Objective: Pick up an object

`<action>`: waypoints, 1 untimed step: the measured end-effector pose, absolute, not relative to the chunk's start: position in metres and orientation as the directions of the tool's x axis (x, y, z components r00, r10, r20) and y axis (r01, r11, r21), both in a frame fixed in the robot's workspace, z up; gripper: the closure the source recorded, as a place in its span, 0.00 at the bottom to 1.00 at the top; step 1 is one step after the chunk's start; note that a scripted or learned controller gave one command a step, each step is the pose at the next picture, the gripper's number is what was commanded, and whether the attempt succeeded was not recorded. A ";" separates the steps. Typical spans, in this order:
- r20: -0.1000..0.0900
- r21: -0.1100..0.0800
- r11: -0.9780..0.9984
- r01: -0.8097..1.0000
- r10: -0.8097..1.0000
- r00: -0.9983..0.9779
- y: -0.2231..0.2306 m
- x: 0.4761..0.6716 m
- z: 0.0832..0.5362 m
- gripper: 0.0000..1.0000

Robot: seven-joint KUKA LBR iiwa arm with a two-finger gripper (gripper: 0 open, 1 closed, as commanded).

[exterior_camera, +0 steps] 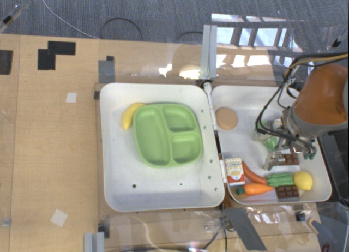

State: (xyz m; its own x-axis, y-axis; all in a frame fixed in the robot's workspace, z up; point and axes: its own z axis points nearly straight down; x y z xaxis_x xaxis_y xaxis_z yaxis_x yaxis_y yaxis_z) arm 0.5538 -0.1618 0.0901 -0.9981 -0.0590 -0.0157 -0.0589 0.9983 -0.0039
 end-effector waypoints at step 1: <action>-0.014 0.000 0.995 0.104 0.104 -0.994 -0.140 0.591 0.089 0.00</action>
State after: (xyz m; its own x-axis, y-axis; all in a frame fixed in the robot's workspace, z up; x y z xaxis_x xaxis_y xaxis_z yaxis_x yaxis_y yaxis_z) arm 0.5910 -0.1397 0.0894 -0.9945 0.1041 -0.0141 0.1041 0.9946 0.0002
